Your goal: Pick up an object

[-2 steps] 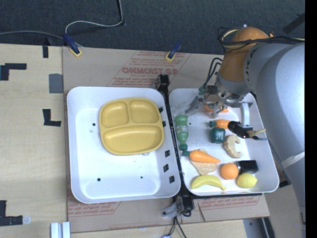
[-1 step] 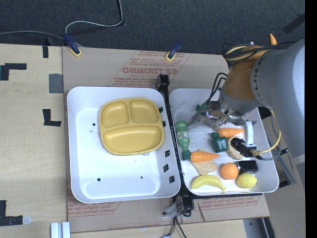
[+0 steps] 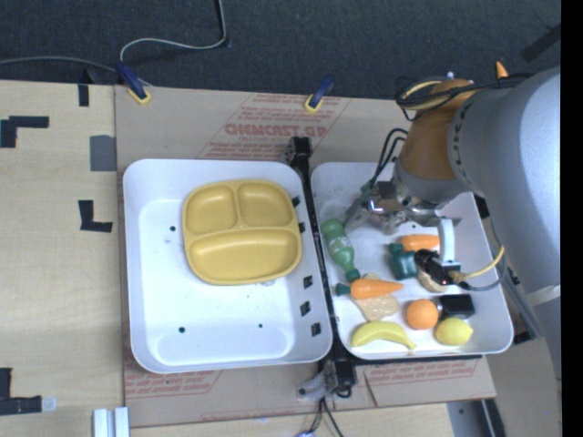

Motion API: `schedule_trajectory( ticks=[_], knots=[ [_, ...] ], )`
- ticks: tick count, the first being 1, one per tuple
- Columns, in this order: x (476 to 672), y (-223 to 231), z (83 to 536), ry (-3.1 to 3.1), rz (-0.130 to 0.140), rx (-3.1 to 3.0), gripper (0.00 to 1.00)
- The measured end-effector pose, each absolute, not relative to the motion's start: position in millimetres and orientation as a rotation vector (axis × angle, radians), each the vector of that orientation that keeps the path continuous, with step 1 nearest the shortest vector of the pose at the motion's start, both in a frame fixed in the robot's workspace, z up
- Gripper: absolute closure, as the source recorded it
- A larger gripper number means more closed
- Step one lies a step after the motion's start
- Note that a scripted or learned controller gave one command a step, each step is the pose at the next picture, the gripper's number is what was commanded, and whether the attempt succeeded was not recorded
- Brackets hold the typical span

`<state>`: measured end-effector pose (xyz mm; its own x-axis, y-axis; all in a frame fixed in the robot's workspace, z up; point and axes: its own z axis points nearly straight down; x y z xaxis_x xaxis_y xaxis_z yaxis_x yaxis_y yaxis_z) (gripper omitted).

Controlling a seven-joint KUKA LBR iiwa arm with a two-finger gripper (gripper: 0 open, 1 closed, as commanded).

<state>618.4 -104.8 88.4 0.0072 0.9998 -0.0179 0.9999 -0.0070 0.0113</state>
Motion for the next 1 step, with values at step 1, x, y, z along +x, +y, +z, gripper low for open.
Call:
schedule_trajectory(
  ticks=[1],
  knots=[
    [586.4,-104.6,88.2,2.196,-0.007,2.216,0.0]
  ],
)
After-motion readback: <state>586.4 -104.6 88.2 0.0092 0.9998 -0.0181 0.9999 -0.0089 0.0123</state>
